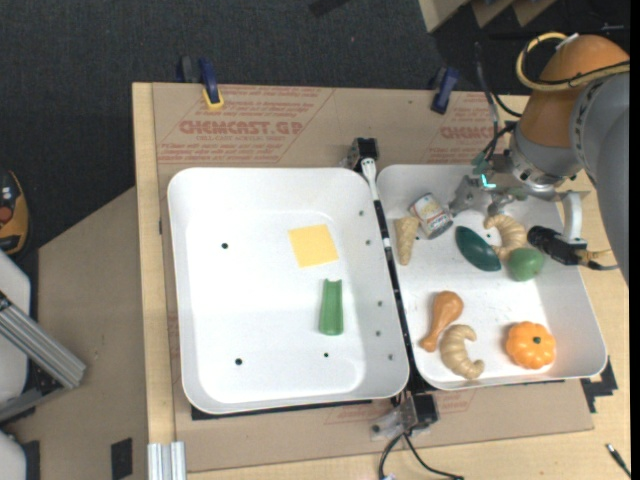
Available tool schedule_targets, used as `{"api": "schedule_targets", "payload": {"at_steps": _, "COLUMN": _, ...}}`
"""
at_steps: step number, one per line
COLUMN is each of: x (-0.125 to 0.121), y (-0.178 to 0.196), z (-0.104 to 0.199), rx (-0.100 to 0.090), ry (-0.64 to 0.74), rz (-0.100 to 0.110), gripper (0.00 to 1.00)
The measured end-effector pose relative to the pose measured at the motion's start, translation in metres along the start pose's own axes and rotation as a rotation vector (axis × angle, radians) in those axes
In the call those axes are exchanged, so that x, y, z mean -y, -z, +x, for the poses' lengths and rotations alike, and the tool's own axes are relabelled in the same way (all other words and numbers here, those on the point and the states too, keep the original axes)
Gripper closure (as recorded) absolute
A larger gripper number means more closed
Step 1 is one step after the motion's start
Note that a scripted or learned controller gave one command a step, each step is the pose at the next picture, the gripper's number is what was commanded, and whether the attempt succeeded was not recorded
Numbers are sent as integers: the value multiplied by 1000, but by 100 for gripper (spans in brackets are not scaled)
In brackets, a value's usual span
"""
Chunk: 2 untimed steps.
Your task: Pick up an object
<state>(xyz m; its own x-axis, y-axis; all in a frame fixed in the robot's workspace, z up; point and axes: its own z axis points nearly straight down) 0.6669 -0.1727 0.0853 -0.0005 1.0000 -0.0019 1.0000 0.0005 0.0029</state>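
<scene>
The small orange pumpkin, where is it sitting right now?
In the camera view the orange pumpkin lies in the right bin, near its front right corner, just right of the croissant and below the green ball.

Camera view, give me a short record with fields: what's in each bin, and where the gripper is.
left bin: yellow square, green stick
right bin: small can, dark green piece, green ball, drumstick, croissant, small pumpkin, pale piece by the divider
gripper: over the right bin's far end, next to the small can
held: nothing seen between the fingers
</scene>
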Motion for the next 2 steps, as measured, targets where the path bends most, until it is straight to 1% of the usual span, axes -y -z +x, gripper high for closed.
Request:
{"api": "schedule_targets", "payload": {"at_steps": 1, "x": 47, "y": 0, "z": -40, "rx": -3, "ry": -4, "rz": 6, "gripper": 0}}
{"api": "schedule_targets", "payload": {"at_steps": 2, "x": 84, "y": 0, "z": 12, "rx": -5, "ry": 2, "rz": 7, "gripper": 0}}
